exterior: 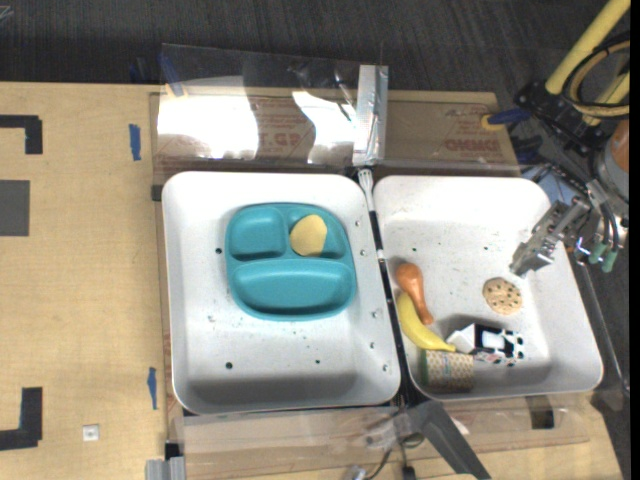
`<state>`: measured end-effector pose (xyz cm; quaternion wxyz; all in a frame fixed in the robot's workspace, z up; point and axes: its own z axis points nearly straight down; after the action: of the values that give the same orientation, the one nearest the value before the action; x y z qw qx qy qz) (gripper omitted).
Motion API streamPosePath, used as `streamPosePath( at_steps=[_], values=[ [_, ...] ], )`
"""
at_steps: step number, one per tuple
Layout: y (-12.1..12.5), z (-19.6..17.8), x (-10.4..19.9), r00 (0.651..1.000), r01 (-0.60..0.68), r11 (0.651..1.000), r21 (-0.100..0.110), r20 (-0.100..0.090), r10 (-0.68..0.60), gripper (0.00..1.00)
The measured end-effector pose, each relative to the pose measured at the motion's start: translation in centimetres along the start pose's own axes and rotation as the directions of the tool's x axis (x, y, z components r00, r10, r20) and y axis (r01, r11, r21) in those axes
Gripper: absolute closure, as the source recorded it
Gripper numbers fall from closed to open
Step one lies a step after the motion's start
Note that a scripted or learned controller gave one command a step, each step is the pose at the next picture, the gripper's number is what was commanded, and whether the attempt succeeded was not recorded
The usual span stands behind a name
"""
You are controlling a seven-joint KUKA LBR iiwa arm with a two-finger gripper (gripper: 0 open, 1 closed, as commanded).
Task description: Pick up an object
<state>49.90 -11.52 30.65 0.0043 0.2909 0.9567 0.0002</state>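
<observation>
1. Objects for picking lay in both bins; none was yet lifted.
2. Left bin (190,348) held a teal divided plate (290,283) near its centre, with a yellow lemon-like item (308,234) seated in the plate's upper right compartment.
3. Right bin (450,208) held a cluster along its lower left: orange gourd-shaped piece (412,288), banana (418,330) touching it, a patterned cup (450,368), and a black-and-white toy (495,343).
4. Cookie (502,295) lay apart, the easiest target by judgement.
5. Gripper (535,250) hovered just above-right of it; whether the fingers were spread could not be determined.
</observation>
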Motion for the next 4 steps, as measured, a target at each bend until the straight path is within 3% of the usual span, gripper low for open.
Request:
streamPosePath(
  at_steps=[1,2,3,4],
  values=[
    [0.0,0.1,0.0,1.0,0.0,1.0,0.0,-0.002,0.0,0.0],
    [0.0,0.1,0.0,1.0,0.0,1.0,0.0,-0.002,0.0,0.0],
    [0.3,17.8,1.3,0.999,0.047,0.999,0.007,-0.023,-0.047,0.0],
    [2.7,21.8,-0.7,1.0,0.012,1.0,-0.001,-0.001,-0.012,0.0]
  ],
)
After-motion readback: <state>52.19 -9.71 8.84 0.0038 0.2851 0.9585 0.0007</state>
